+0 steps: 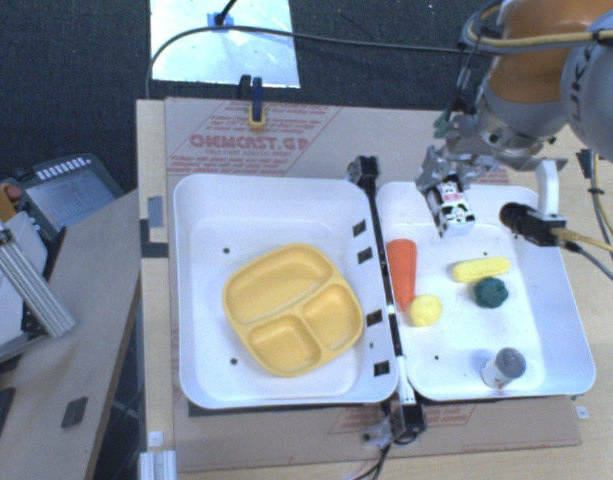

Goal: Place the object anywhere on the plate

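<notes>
Cardboard-lined surface [286, 138] carries two white bins: nearest, a grey cylinder [503, 366], then a yellow three-compartment plastic plate [286, 308] lying left. Farther back, the hand [448, 200] hangs tilted over the right bin, clamped on a small black-and-white carton [453, 209]; the plate lies leftward and nearer.

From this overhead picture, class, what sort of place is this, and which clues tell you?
Probably a robotics lab test bench. Clues: a grey and orange robot arm reaching over two white bins, toy foods such as a carrot set out beside a yellow divided plate, and loose cables.
</notes>
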